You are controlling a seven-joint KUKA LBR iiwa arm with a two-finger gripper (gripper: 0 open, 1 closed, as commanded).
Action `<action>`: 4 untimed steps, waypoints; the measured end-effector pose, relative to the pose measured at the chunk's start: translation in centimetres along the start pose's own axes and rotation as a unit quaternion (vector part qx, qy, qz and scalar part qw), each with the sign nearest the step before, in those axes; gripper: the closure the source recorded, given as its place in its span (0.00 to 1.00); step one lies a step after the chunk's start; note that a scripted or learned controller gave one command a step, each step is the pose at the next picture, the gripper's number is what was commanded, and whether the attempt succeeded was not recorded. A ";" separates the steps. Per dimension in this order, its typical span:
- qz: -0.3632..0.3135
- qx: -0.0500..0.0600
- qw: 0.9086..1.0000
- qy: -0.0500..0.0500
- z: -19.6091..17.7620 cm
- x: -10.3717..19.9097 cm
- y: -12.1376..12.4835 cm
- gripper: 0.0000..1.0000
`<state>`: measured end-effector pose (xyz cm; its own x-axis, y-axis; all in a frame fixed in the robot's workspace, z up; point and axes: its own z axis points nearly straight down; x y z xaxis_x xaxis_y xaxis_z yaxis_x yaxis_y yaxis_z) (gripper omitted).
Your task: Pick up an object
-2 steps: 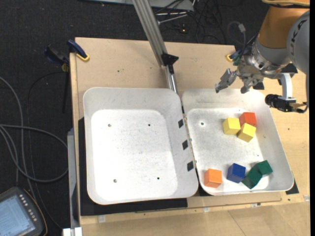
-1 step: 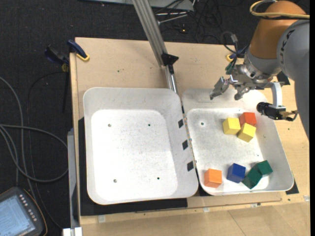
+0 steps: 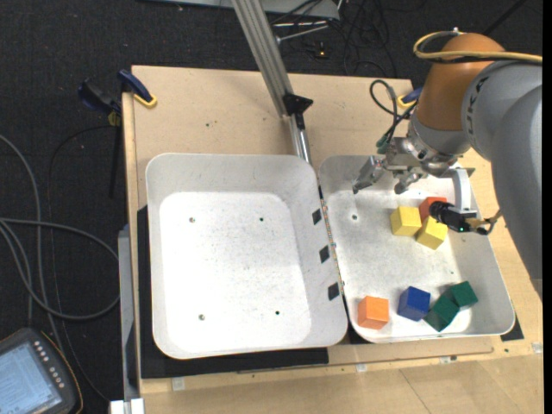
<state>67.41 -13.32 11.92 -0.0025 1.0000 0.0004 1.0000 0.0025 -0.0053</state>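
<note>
Gripper [image 3: 385,179] over the far end of the right bin [image 3: 362,257], near its back left corner. Fingers spread apart, tips pointing down and toward the left, nothing between them. Bare white floor beneath the tips.

Just right of the gripper, two yellow blocks [image 3: 406,221] [image 3: 432,233], touching or nearly so, the second slightly nearer and to the right. Behind them, a red block [image 3: 434,206], partly hidden by a white bracket and a small black fitting on the wrist. All three close to the gripper but clear of the fingers.

Above the gripper, grey arm [image 3: 509,110] entering from the right, with orange band [image 3: 444,93] above the wrist. Cables looped around the band.

Along the near end of the right bin, well apart from the gripper: orange block [image 3: 373,311] at the left, blue block [image 3: 414,303] beside it, then two green blocks [image 3: 444,311] [image 3: 463,294] pressed together against the near right corner.

Left bin [image 3: 172,231] alongside, rims of both bins meeting at the middle. Speckled white floor, a few small dark dots.

Wooden bench [image 3: 216,110] under both bins. Metal pole [image 3: 267,59] slanting down from the top toward the gap between the bins. Blue and yellow clamp [image 3: 129,89] at the bench's far left corner. Dark carpet around, loose cables at left, tablet-like screen [image 3: 26,378] at bottom left.
</note>
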 end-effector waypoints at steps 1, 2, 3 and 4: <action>0.000 -0.004 1.000 -0.001 -1.5 -0.1 0.2 1.00; 0.001 -0.007 1.000 -0.001 -7.9 -0.5 0.5 1.00; 0.000 -0.007 1.000 -0.001 -13.3 -0.6 0.7 1.00; -0.003 -0.003 1.000 0.001 -13.6 5.3 -0.4 1.00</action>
<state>67.07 -8.00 25.49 -0.0083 1.0000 0.0018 1.0000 0.0083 -0.0001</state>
